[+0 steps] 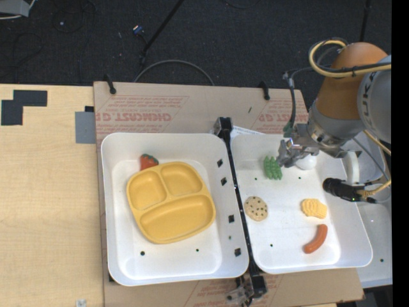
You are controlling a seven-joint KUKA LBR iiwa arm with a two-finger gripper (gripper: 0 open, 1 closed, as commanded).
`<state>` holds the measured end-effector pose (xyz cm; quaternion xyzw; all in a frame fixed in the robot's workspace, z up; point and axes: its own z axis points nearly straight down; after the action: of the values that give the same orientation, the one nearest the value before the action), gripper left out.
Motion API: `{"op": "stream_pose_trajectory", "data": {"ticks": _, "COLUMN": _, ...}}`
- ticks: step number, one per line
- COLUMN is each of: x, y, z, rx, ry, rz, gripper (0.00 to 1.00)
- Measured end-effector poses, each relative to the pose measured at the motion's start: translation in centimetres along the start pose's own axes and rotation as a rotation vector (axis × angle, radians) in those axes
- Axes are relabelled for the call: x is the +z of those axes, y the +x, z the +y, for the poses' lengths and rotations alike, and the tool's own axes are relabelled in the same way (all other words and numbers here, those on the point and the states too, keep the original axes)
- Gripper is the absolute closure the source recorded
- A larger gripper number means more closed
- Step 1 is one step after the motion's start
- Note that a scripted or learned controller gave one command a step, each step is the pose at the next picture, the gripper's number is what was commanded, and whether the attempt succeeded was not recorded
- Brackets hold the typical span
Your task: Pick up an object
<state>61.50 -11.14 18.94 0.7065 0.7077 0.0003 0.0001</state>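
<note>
While the arm hangs over the bench, I look from the left side of the frame across to the right. At the left sits the left bin (115,248), and a yellow tray (170,201) with three hollows lies in the middle of it. A small red thing with a green top (148,161) peeks out at the tray's upper left corner, touching its edge.

Past the black divider (233,197) in the middle comes the right bin (348,251). A round cookie (256,208) with dark dots lies low in it, near the divider. Above the cookie, in the upper part of this bin, sits a bumpy green toy (273,167). Further right lies a small yellow toy (314,208), and below it a red sausage (315,238), with a little space between them.

The gripper (289,153) is low in the upper part of the right bin, just to the right of the green toy and very close to it. I cannot tell whether its tips are apart or together, since they are small and dark there. Something white (307,161) sits just beside it on the right.

I think the arm is at the reaching step, and the green toy looks like the thing it is after. Nothing looks lifted yet. Next it would need to get around the green toy, squeeze gently, and rise straight up.
</note>
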Motion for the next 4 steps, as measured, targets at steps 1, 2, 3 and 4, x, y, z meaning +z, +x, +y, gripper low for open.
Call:
{"op": "stream_pose_trajectory", "data": {"ticks": 1, "x": -4.3, "y": -0.1, "z": 0.1, "rx": 0.0, "ry": -0.001, "rz": -0.001, "gripper": 1.0}}
{"op": "stream_pose_trajectory", "data": {"ticks": 2, "x": -5.1, "y": 4.8, "z": -1.3, "rx": -0.003, "ry": 0.004, "rz": 0.002, "gripper": 1.0}}
{"op": "stream_pose_trajectory", "data": {"ticks": 3, "x": -4.3, "y": 10.8, "z": -2.8, "rx": -0.004, "ry": 0.007, "rz": 0.002, "gripper": 1.0}}
{"op": "stream_pose_trajectory", "data": {"ticks": 4, "x": -4.8, "y": 15.8, "z": -2.9, "rx": -0.004, "ry": 0.004, "rz": 0.001, "gripper": 1.0}}
